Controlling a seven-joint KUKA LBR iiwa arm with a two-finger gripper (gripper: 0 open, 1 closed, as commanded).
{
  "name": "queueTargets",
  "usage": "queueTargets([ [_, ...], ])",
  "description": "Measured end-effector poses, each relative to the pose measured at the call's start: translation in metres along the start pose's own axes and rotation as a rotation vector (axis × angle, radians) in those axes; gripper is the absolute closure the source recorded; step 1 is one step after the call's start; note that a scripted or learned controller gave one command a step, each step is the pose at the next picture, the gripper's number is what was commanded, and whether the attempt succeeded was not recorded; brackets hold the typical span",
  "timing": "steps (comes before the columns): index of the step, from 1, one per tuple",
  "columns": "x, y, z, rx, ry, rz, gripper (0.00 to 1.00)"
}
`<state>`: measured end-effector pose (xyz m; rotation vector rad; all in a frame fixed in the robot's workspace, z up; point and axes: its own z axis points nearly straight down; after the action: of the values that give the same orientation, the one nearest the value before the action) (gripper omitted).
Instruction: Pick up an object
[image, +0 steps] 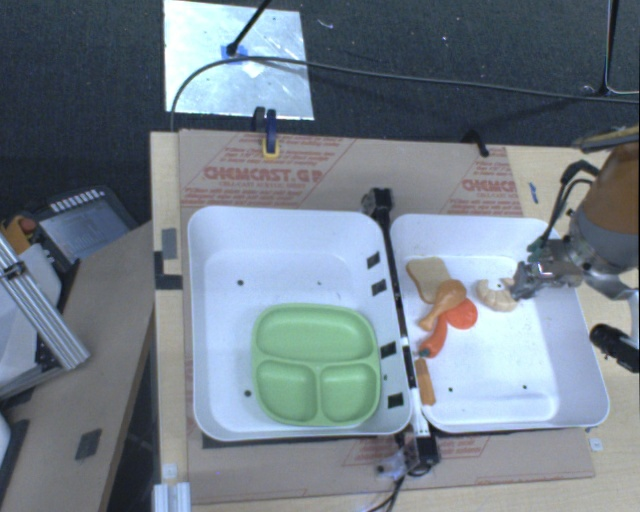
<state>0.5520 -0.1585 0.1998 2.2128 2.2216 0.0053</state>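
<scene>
In the right bin (560, 400) lie a tan flat piece (427, 273), an orange spoon-like toy (446, 308) with a red round end (461, 317), and a small cream-coloured object (494, 295). A thin orange stick (424, 381) rests by the bin's left wall. My gripper (527, 279) hangs low at the right side of the bin, its tip right beside the cream object, touching or nearly so. Nothing is visibly between its fingers.
The left bin (215, 260) holds a green divided plate (315, 362). A black divider strip (392, 300) runs between the two bins. The grey arm (610, 240) enters from the right over the bin's right rim.
</scene>
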Motion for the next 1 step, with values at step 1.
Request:
queueTargets([
  [1, 0.0059, -0.0024, -0.0613, -0.002, 0.0, -0.001, 1.0],
])
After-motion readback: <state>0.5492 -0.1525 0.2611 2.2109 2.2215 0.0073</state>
